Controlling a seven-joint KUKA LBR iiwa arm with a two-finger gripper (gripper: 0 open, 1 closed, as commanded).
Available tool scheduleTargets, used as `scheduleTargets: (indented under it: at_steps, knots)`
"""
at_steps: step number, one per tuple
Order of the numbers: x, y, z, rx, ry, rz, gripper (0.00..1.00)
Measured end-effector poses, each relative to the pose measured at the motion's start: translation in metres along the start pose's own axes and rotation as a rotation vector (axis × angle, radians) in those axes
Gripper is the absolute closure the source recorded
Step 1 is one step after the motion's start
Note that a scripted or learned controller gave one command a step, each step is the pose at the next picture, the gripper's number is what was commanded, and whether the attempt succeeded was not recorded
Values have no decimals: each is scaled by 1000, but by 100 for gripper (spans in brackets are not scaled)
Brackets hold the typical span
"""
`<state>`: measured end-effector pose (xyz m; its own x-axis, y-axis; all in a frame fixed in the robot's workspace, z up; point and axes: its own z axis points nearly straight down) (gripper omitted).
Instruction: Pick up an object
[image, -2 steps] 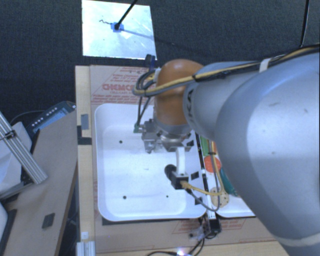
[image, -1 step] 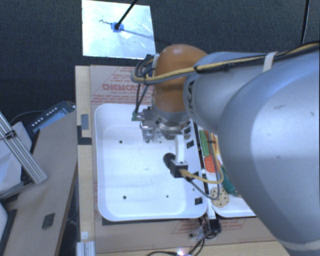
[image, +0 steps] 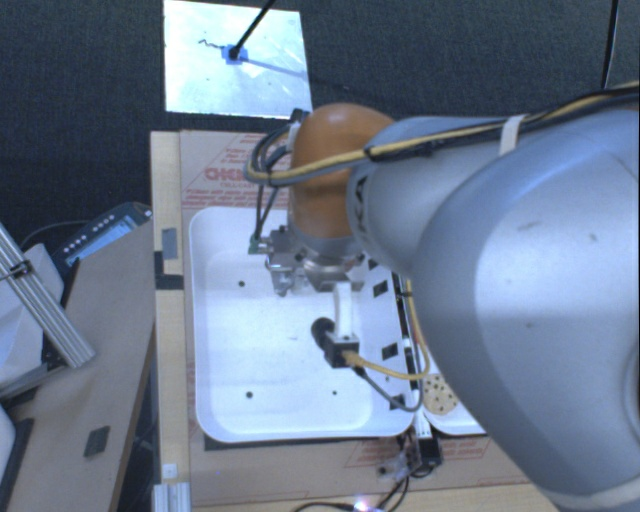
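Note:
My gripper hangs under the orange wrist band over the back part of the left white bin, close to its floor. Nothing can be seen in its grasp. A tan, speckled object peeks out from under the arm at the front edge of the right bin; most of that bin is hidden by the grey arm.
The big grey arm covers the right half of the view. A shiny sheet lies behind the bins. A grey handheld device and a metal rail sit off the bench to the left.

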<state>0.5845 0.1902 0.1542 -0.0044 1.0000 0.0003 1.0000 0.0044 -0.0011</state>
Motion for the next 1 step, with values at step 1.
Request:
scheduleTargets:
  at_steps: [1]
  knots:
    - [-66, -46, 73, 5, -2, 10, 100]
